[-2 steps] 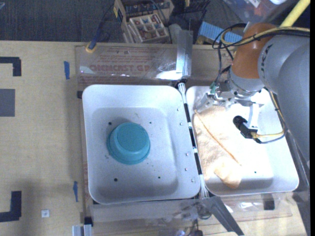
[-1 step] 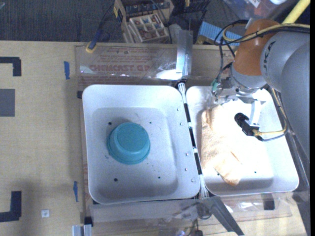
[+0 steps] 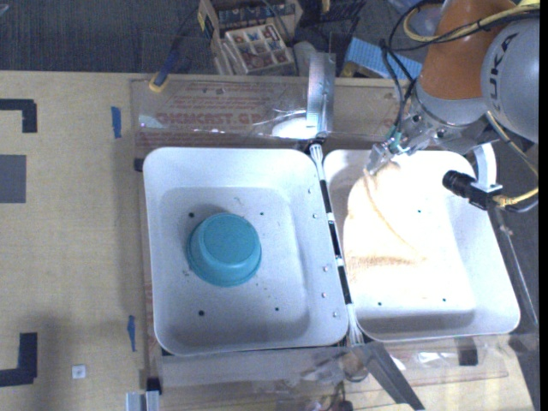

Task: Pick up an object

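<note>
A pale, thin cream cloth (image 3: pixel 390 223) is in the right bin (image 3: pixel 499 313). Its top corner is pulled up to my gripper (image 3: pixel 383 155), and the rest drapes down over the bin floor. The gripper is at the bin's back left corner, with its fingers closed on that corner of the cloth. A teal bowl (image 3: pixel 224 248) lies upside down in the middle of the left bin (image 3: pixel 161 175), far from the gripper.
The divider (image 3: pixel 332 229) between the two bins runs just left of the gripper. A black camera mount (image 3: pixel 467 187) sticks out over the right bin's back right. Clutter and a clear plastic sheet (image 3: pixel 231 118) lie behind the bins.
</note>
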{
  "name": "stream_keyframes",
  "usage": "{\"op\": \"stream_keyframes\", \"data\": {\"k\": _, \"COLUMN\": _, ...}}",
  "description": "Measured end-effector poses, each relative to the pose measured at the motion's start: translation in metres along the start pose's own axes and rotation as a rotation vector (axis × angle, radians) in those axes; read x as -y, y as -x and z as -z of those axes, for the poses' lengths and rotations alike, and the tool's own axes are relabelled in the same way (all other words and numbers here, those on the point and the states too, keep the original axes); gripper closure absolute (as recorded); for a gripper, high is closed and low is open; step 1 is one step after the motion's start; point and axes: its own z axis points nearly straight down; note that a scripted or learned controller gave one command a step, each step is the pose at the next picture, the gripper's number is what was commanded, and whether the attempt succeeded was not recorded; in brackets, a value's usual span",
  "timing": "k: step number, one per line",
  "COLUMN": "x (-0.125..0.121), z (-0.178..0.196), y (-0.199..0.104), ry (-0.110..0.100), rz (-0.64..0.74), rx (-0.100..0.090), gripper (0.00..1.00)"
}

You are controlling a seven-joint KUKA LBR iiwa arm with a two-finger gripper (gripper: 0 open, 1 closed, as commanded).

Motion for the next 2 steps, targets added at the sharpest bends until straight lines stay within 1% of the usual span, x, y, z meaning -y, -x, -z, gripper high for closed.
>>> {"op": "stream_keyframes", "data": {"k": 1, "x": 0.002, "z": 0.056, "y": 0.011, "ry": -0.001, "rz": -0.111, "rx": 0.0, "gripper": 1.0}}
{"op": "stream_keyframes", "data": {"k": 2, "x": 0.017, "z": -0.012, "y": 0.033, "ry": -0.003, "rz": 0.087, "rx": -0.003, "gripper": 1.0}}
